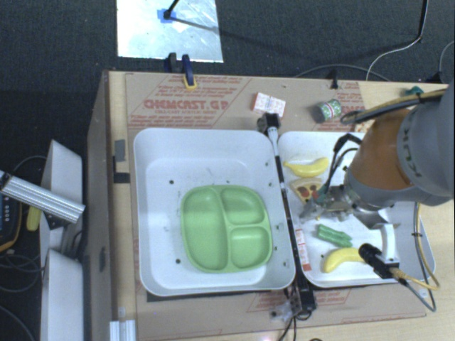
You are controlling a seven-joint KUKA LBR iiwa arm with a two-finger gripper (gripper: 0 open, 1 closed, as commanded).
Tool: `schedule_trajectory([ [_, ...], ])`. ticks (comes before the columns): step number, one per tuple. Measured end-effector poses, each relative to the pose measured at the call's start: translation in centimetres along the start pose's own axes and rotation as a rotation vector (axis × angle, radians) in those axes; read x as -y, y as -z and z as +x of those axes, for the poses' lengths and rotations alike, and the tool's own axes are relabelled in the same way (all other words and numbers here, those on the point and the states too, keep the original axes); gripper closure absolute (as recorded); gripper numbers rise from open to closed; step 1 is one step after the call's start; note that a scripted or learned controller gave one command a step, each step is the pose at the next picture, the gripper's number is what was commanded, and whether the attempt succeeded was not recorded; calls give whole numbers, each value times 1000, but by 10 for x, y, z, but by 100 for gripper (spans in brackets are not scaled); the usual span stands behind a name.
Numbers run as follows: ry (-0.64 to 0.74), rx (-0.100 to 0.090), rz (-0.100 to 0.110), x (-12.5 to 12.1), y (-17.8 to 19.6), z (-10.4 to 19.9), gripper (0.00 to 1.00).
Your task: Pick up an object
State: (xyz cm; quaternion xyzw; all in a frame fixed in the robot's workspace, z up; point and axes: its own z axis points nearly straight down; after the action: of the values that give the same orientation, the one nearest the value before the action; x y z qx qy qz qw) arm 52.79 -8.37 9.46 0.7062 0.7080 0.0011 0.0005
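The right bin (409,272) holds a yellow banana (307,167) near its back left, with a pizza-slice toy (306,189) just in front of it. Further forward lie a green pod-shaped toy (333,234) and a second banana (343,258) by the front wall. My gripper (320,206) hangs low over the bin's left half, between the pizza slice and the green toy. The grey arm and its orange band (377,155) cover the bin's right half. Nothing is visibly held.
The left bin (153,190) holds a green divided plate (226,227). A small green can (328,110) and a white tag (269,104) lie on the cardboard behind the bins. A blue and yellow clamp (186,68) sits at the bench's back edge. Cables run along the right.
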Motion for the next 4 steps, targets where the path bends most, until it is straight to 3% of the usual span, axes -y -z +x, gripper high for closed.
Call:
schedule_trajectory([
  [1, 0, 1, 1, -31, -10, 0, 0],
  [2, 1, 1, 0, -122, -10, -15, 0],
  [3, -1, 1, 1, -92, -10, 0, 0],
  [4, -1, 1, 2, -84, -10, -3, 0],
])
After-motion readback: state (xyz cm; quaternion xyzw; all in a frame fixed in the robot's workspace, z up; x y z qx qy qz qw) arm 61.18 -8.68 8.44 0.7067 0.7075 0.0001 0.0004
